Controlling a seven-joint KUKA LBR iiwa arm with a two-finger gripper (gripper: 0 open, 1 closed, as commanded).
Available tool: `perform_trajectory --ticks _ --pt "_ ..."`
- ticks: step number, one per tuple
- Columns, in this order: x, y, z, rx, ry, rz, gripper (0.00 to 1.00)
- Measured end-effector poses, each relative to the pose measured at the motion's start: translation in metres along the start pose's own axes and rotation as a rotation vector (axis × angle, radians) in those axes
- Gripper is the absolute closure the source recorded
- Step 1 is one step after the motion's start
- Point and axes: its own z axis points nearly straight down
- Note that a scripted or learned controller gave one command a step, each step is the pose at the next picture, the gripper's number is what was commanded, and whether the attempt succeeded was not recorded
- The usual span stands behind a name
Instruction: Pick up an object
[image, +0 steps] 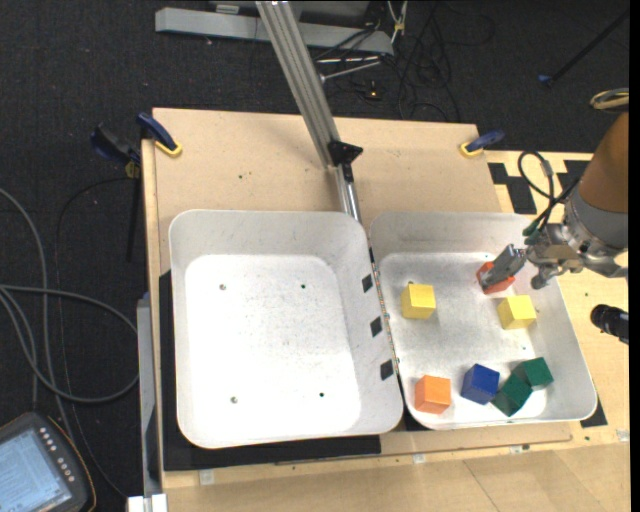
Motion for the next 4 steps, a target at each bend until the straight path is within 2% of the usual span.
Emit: perform_trajectory --ticks 1,2,3,4 --pt "0.001 -0.003 0.064 0.001 0.000 0.002 0.00" --pt "-0.002 0.003 0.074 -0.024 -0.009 0.002 0.00" --pt "-0.002 0.003 0.066 -0.025 -0.011 0.002 1.00" --pt "-0.002 0.004 0.023 -0.010 -0.003 0.000 1.00"
